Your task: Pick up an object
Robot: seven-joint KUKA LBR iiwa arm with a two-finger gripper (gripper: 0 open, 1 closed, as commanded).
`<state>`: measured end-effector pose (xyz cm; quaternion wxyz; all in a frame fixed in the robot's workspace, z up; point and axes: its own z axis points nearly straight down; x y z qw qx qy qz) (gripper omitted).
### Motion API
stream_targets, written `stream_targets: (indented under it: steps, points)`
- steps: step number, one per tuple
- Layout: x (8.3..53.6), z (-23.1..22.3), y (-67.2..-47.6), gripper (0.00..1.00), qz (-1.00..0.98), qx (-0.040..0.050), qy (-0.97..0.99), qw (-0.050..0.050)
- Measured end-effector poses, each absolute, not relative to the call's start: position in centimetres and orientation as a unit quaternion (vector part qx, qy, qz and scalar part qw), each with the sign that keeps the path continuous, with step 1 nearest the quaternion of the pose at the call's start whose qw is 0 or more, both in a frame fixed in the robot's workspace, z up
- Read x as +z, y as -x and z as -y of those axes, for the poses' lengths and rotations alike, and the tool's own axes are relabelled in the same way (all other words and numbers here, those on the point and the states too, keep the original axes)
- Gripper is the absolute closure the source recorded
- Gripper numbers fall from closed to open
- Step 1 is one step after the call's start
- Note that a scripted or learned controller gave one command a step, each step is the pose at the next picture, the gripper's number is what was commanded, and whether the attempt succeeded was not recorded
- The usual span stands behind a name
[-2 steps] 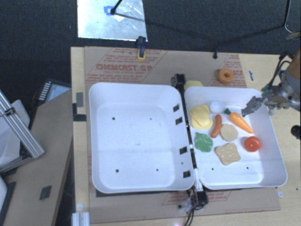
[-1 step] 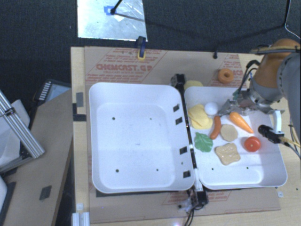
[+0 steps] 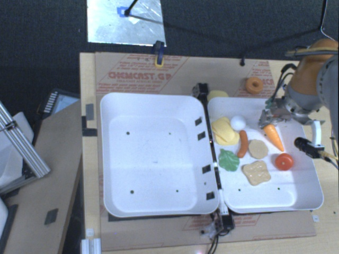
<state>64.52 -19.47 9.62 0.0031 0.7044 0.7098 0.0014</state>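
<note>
The toy carrot (image 3: 273, 136) lies in the right bin (image 3: 312, 194), far-right, touching the gripper (image 3: 269, 119) above its thick end. It looks light, stiff and slippery; mid-body offers the best hold. The claw's spread cannot be told.

KUKA iiwa arm (image 3: 318, 75): grey casing, rounded link sections, one broad orange band above the wrist. Dark cables loop along the wrist's near side. Gripper (image 3: 271, 117): small metallic grey assembly below the wrist, detail blurred. Side attachment: white bracket carrying a short black cylindrical part. Markings and screws not legible.
</note>
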Motion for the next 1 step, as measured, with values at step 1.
stream_targets:
  steps: [1]
  points:
    - [9.02, 12.09, -66.24, 1.0, -0.711, 0.0021, -0.703, 0.001]
